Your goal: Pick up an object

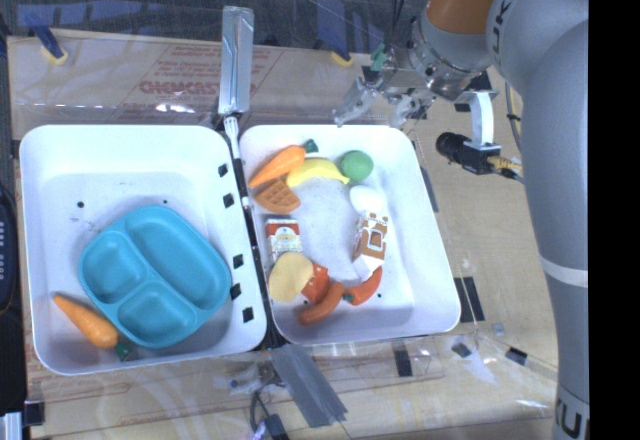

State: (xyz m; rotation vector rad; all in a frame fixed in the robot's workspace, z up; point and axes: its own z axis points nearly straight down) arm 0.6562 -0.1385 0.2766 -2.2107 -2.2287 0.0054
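My gripper (380,108) hangs open above the far rim of the right bin (432,258), with nothing between its fingers. Below it in that bin lie a carrot (277,164), a banana (318,171), a green ball (355,165), a waffle-like orange piece (278,196), a small carton (282,233), a white bottle with an orange label (370,228), a yellow pear-like piece (288,275) and red peppers (345,293). The green ball and banana are the nearest to the gripper.
The left bin (60,178) holds a blue compartment tray (155,273) and a second carrot (88,321) at its near left corner. A grey divider post (236,58) stands between the bins at the far side. The arm (540,78) fills the right side.
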